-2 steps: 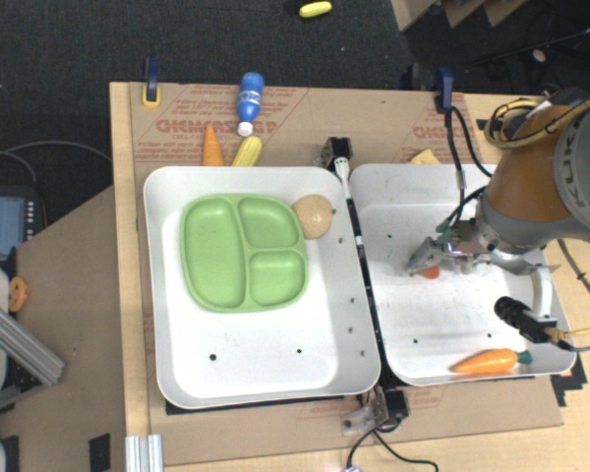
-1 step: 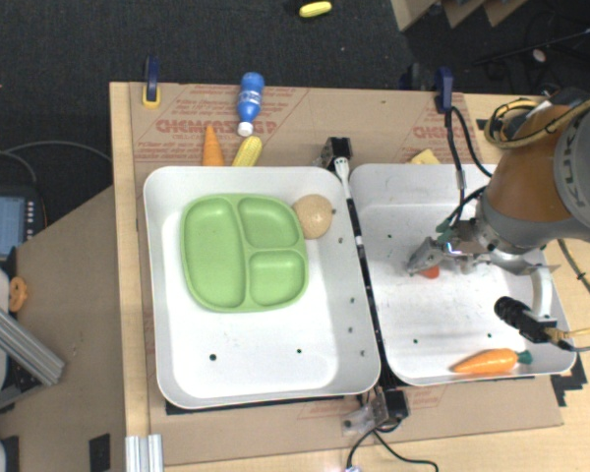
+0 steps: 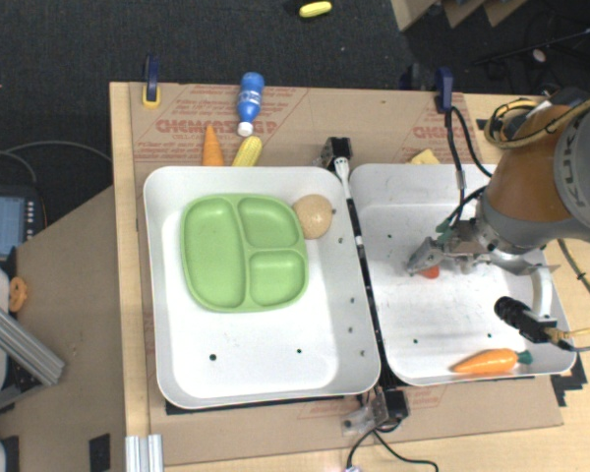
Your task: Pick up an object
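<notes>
My gripper (image 3: pixel 425 258) hangs over the left-middle of the right bin (image 3: pixel 452 332), reaching in from the right. A small red thing (image 3: pixel 431 273) lies on the bin floor right under its tip; whether they touch I cannot tell. An orange carrot (image 3: pixel 487 363) lies along the right bin's near edge. In the left bin (image 3: pixel 246 352) a green divided plate (image 3: pixel 244 252) sits toward the back, with a tan round object (image 3: pixel 314 214) beside its far right corner.
Behind the left bin on the bench lie a blue-and-white bottle (image 3: pixel 249 101), an orange cone-shaped piece (image 3: pixel 210 147) and a yellow piece (image 3: pixel 247 150). A pale yellow piece (image 3: pixel 425 157) sits behind the right bin. A black clamp (image 3: pixel 336 150) stands between the bins.
</notes>
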`<state>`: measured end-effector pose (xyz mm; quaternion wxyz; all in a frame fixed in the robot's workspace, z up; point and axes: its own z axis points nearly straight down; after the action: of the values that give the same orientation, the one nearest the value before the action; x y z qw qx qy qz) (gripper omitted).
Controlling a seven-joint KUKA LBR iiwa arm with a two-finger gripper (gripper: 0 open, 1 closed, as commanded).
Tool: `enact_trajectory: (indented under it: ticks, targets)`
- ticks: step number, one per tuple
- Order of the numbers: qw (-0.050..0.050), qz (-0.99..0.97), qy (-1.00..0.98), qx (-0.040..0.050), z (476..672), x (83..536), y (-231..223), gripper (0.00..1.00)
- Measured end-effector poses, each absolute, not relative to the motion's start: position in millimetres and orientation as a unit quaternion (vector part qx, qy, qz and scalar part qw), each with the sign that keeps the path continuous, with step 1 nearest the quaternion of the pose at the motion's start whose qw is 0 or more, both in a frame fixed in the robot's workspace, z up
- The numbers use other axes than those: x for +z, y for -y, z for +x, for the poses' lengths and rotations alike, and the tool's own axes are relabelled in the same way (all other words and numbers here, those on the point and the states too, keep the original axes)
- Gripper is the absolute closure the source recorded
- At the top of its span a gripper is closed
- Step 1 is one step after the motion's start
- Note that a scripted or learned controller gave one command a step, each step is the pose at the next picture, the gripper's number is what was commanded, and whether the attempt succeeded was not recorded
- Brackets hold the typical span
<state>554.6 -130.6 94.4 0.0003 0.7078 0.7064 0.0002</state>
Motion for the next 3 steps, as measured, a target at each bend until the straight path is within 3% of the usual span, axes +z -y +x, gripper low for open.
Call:
enact_trajectory:
  ticks: [3]
  targets:
    - [0.0,0.708,-0.706,0.0002,554.6,94.4,130.6,0.0]
